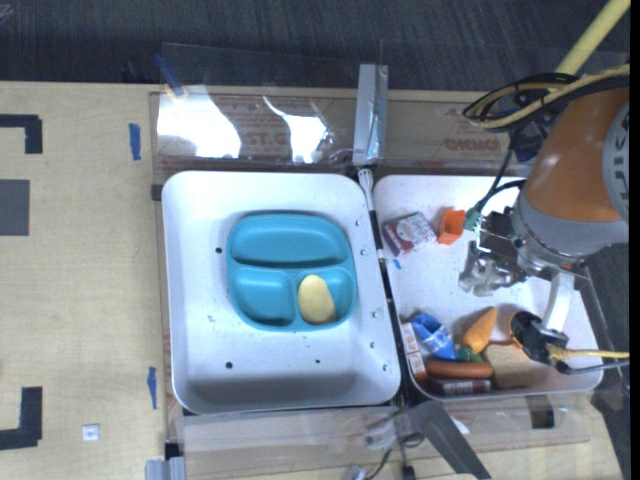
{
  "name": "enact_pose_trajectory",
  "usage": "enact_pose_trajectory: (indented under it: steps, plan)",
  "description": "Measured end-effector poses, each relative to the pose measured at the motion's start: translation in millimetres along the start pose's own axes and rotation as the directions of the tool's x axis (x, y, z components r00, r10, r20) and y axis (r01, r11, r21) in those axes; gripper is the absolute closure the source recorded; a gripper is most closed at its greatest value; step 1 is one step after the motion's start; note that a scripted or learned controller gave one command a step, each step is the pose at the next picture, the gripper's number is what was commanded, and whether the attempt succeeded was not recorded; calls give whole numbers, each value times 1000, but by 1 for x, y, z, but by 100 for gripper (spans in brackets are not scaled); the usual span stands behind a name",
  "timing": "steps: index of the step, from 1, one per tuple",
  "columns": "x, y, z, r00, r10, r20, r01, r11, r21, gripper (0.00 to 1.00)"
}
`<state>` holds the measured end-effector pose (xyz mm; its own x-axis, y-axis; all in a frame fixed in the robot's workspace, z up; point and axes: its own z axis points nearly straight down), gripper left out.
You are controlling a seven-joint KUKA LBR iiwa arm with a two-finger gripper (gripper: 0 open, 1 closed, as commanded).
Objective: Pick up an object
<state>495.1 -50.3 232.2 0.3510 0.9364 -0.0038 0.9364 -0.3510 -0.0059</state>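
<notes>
Nothing is picked up yet — the metal two-finger gripper (484,274) hangs above the right shallow white bin's (432,190) bare floor, fingers spread, nothing between them.

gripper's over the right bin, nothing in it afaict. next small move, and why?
Probably shift toward the near edge and descend on the orange piece. The gripper hangs over bare floor of the right bin, and the objects cluster along the near edge, just below it in view.
</notes>
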Motion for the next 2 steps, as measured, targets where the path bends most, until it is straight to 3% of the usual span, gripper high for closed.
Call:
enact_pose_trajectory:
  steps: [1, 2]
  plan:
    - [-58, 24, 109, 923, -384, -3, 384, 923, 7, 100]
    - [-29, 120, 145, 910, -415, 0, 415, 910, -11, 100]
